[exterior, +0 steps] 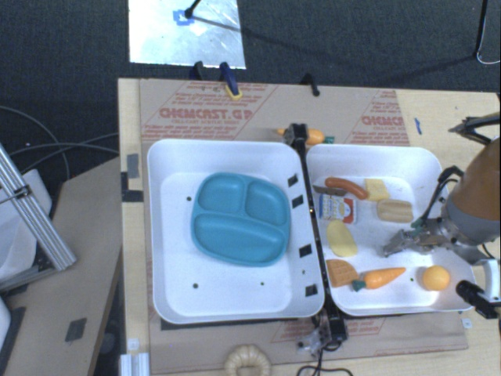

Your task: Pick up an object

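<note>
Robotics lab, white bins (235, 151) on cardboard-topped bench (258, 104), floor cables (63, 143)

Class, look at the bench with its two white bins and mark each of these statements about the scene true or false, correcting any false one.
1. The blue divided plate lies in the left bin. True.
2. The carrot lies on the blue plate. False: it lies in the right bin, near its front edge.
3. The orange ball sits in the right bin, right of the carrot. True.
4. The tool hangs over the left bin. False: it is over the right bin, above the carrot.
5. The sausage lies in the far part of the right bin. True.
6. The food items share the bin with the plate. False: they lie in the other bin.
</note>
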Available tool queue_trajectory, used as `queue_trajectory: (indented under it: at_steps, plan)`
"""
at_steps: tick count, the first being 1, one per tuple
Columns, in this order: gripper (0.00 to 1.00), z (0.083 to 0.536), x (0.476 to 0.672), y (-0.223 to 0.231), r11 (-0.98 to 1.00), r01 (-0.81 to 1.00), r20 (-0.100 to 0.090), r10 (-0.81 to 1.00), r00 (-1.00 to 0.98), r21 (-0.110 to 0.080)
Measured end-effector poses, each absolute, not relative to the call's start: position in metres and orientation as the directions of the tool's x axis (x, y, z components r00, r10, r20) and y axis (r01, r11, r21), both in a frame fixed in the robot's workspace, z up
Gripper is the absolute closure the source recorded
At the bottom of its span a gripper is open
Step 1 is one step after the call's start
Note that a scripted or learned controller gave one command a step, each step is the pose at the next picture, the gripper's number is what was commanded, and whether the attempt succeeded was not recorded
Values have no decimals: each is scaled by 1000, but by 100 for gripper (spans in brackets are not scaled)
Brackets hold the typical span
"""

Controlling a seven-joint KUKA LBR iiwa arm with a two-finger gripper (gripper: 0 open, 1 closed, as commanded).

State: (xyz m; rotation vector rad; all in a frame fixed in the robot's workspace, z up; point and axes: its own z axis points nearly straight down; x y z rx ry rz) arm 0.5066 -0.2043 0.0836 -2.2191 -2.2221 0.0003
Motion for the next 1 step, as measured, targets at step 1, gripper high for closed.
queue_trajectory:
  at_steps: [1]
  plan:
    - [100, 95, 508, -205, 1, 1000, -1, 1000, -1, 4]
